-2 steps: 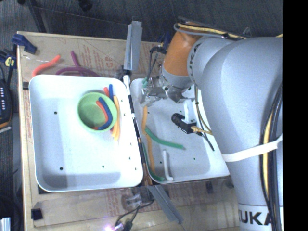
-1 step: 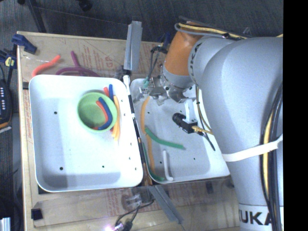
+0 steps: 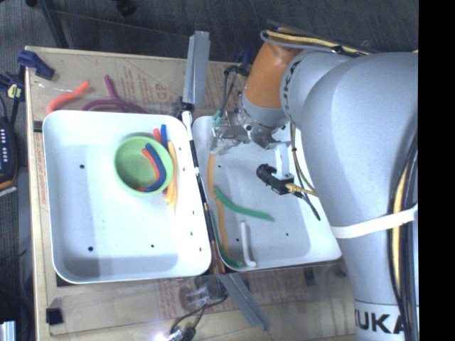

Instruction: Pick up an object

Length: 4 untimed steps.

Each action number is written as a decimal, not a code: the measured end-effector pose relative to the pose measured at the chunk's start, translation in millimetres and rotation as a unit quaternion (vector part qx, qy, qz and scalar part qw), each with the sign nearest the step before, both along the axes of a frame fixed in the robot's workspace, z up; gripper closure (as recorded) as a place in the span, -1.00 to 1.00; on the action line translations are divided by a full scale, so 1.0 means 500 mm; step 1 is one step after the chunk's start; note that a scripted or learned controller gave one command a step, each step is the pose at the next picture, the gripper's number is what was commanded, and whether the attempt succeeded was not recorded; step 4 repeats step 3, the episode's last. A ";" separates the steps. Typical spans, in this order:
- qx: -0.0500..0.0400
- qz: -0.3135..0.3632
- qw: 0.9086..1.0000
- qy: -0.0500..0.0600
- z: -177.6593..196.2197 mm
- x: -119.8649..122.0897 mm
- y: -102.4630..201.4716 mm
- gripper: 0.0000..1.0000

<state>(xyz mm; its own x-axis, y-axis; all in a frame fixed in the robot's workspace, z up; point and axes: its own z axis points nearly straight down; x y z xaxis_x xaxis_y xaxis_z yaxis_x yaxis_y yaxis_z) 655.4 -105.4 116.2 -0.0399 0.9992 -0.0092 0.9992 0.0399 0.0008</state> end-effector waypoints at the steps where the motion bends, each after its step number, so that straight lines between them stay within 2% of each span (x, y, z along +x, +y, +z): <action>1: 0.000 0.000 1.000 0.000 0.000 0.000 0.000 -1.00; 2: -0.002 0.087 0.996 -0.002 -0.038 0.005 -0.015 -1.00; 3: 0.001 0.090 0.996 -0.002 -0.018 0.007 -0.006 1.00; 4: 0.001 0.090 0.996 -0.002 -0.018 0.007 -0.006 1.00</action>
